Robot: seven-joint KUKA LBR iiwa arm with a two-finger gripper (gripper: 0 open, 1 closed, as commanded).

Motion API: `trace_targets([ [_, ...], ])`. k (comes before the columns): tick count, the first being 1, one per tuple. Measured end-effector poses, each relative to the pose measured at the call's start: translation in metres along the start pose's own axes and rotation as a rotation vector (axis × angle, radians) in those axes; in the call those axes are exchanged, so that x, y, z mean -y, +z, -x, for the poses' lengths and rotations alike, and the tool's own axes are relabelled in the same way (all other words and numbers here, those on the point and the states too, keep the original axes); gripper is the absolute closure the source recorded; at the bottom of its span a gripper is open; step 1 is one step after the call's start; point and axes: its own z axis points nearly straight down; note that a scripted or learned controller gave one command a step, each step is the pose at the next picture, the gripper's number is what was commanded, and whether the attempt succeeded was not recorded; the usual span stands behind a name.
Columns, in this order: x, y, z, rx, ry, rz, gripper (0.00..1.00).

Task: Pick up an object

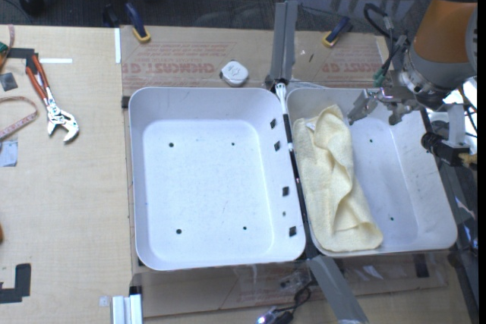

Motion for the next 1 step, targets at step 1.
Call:
trace_targets([
  [1, 0.0397, 0.1045, 0.0114, -0.001, -0.330, 0.001, 0.00],
])
